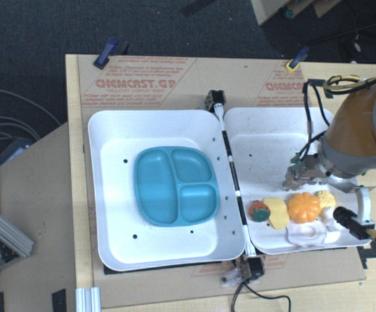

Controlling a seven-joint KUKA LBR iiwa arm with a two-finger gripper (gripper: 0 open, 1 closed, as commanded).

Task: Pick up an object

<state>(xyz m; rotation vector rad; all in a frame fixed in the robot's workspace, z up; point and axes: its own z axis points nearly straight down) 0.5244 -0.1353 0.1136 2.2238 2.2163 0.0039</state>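
Observation:
Several small objects lie along the near edge of the right bin (266, 132): an orange pumpkin-like piece (304, 208), a pale yellow piece (276, 212) to its left, and a small red and green piece (259, 211) beside that. A white piece (305, 234) rests in front of the orange one. Another yellowish piece (326, 199) is at its right. My gripper (298, 177) hangs low over the right bin, just behind the orange piece. Nothing visible is in its grasp.
The left bin (110, 142) holds a blue divided plate (175, 185) in its middle. The arm's orange band (360, 125) and grey wrist cover the right bin's right side. A black part (349, 221) sticks out near the bin's right front corner.

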